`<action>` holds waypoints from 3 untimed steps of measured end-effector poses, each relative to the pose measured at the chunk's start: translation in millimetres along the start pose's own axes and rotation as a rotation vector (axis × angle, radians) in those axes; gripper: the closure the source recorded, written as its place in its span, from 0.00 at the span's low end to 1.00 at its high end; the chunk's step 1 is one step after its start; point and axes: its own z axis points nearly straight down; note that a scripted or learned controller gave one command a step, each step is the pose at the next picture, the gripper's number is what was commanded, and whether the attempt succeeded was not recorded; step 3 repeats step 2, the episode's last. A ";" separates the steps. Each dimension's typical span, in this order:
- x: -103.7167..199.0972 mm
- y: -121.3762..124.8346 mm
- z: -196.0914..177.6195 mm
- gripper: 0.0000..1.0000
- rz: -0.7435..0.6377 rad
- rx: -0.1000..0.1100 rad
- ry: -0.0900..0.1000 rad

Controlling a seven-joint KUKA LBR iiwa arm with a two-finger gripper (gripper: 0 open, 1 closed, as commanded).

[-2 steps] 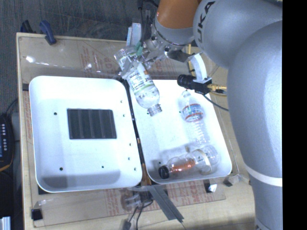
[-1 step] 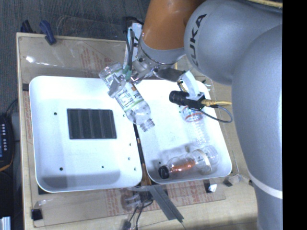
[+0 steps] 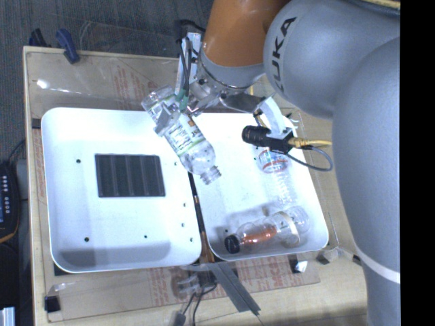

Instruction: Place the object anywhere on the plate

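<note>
A fixed camera looks down at a slant on a wooden bench (image 3: 41, 73) that bears two shallow white bins side by side.

The left bin (image 3: 68, 229) holds a dark, ribbed rectangular plate (image 3: 129, 175), lying flat near the bin's middle. Nothing rests on it.

The right bin (image 3: 231, 189) holds two clear plastic bottles. One, with a red-and-white label (image 3: 277, 175), lies along the bin's right side, its cap end toward the far edge. The other, with a black cap and reddish contents (image 3: 262, 233), lies on its side near the bin's front wall.

The grey arm (image 3: 333, 46) enters from the right and fills the upper right, with its orange band (image 3: 234, 19) above the wrist. Below the band, the gripper (image 3: 178, 107) hangs above the seam between the two bins, near their far edge.

A third clear bottle with a green-striped label (image 3: 183, 138) sits at the gripper, tilted, its cap end pointing down and to the right over the seam. Its upper part lies between the fingers (the exact contact is hard to make out through the clear plastic), so the claw appears closed on it and the bottle is lifted clear of the bins. It is near the plate's upper right corner but apart from it.

A black cylindrical part with a yellow cable (image 3: 262, 136) juts from the wrist over the right bin.
</note>
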 end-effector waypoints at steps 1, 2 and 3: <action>-0.1 0.0 -0.1 0.00 0.000 0.000 0.000; 46.5 18.2 98.2 0.00 -0.018 -0.001 0.000; 46.5 18.2 98.2 0.00 -0.018 -0.001 0.000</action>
